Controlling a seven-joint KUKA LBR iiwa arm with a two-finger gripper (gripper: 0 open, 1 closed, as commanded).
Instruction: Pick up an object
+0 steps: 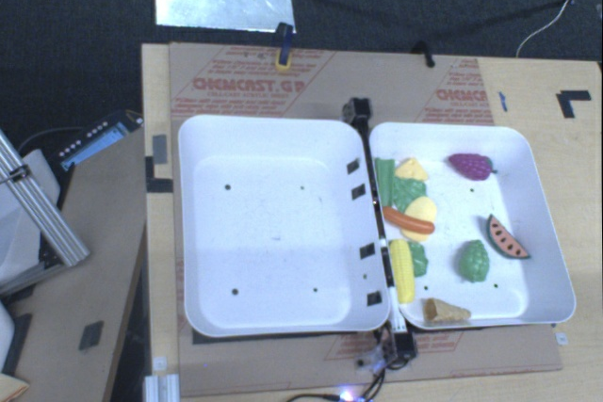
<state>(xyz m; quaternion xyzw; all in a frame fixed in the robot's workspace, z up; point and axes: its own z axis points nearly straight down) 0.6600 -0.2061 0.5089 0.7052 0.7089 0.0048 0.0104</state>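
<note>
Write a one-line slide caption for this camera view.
Toy foods, among them corn, a hot dog and grapes, fill the right bin.

Rig hardware in view: two shallow white bins, left point(273, 231) and right point(513, 188), joined along their shared edge by black clips point(358, 192), on a brown board point(396, 80) with red lettering.

Red print on the board point(247, 83) under the bins reads roughly "CHEMCAST GP", repeated mirrored at the right.
</note>
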